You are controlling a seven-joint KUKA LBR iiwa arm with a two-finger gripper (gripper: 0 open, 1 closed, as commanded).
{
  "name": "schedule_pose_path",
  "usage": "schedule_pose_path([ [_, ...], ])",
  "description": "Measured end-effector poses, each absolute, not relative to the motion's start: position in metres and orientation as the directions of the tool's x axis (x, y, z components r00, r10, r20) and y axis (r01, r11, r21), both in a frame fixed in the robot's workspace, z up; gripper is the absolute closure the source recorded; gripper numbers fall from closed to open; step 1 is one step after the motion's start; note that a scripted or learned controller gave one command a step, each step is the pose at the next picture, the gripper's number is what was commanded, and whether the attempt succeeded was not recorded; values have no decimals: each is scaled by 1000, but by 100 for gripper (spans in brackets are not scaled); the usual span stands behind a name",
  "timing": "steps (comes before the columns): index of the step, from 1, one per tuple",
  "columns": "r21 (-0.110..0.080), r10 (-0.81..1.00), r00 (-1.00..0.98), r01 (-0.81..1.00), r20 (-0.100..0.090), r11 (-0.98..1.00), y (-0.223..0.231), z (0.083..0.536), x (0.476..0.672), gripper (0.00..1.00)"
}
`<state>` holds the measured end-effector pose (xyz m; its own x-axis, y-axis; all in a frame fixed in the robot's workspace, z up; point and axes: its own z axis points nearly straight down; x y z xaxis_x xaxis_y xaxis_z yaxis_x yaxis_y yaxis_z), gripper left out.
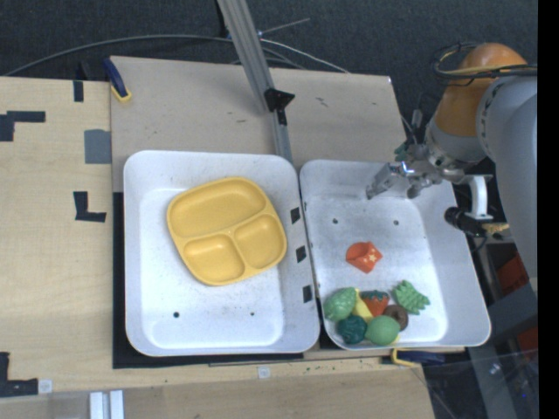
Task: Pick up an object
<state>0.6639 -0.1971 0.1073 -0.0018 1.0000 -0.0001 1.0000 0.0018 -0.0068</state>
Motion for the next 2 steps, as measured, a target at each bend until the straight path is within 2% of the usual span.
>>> schedule_pose_path([
  [1, -1, 1000, -3, 1000, -2, 3, -197, 121, 666, 100],
  [2, 5, 1000, -2, 1000, -1, 2, -195, 177, 677, 100],
])
